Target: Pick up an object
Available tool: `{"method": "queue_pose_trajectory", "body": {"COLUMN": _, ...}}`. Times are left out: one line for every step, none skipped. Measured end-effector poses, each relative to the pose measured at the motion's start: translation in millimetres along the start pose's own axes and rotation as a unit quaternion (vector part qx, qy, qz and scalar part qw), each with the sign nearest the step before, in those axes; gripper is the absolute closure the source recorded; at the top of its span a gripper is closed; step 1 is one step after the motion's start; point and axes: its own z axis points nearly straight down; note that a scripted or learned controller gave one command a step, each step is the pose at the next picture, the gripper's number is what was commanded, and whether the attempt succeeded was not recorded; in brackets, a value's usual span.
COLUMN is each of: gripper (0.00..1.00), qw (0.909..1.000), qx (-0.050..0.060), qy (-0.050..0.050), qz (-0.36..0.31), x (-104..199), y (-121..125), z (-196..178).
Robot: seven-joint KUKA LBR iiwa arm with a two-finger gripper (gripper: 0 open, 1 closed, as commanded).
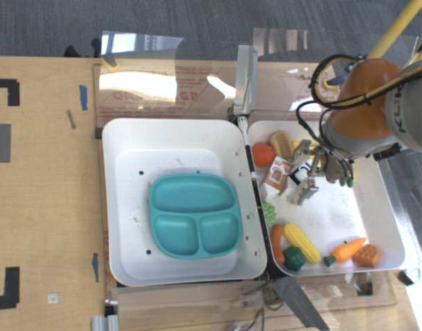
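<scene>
My gripper (305, 186) hangs low in the right bin (376, 205), in its upper middle, below the grey arm with the orange band (366, 105). An orange-and-white carton (276, 174) lies just left of it, beside a red tomato (262, 154) and a tan bun (281, 143). Nothing shows as held. Along the bin's front lie a yellow corn cob (300, 243), a dark green pepper (292, 257), an orange carrot (347, 249) and an orange-brown block (367, 255).
The left bin (121, 185) holds a teal divided plate (194, 214). A green leafy piece (268, 212) and a red-orange piece (276, 236) lie by the right bin's left wall. Bare white floor (335, 216) spreads right of and below the gripper.
</scene>
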Motion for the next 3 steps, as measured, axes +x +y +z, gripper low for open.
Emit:
{"method": "queue_pose_trajectory", "body": {"gripper": 0.00, "qw": 0.9997, "qx": 0.001, "qy": 0.006, "qz": 0.026, "x": -49, "y": 2, "z": 1}}
{"method": "queue_pose_trajectory", "body": {"gripper": 0.00, "qw": 0.9938, "qx": -0.001, "qy": 0.008, "qz": 0.111, "x": -48, "y": -4, "z": 1}}
{"method": "queue_pose_trajectory", "body": {"gripper": 0.00, "qw": 0.9949, "qx": 0.004, "qy": -0.005, "qz": 0.100, "x": -46, "y": -105, "z": -102}}
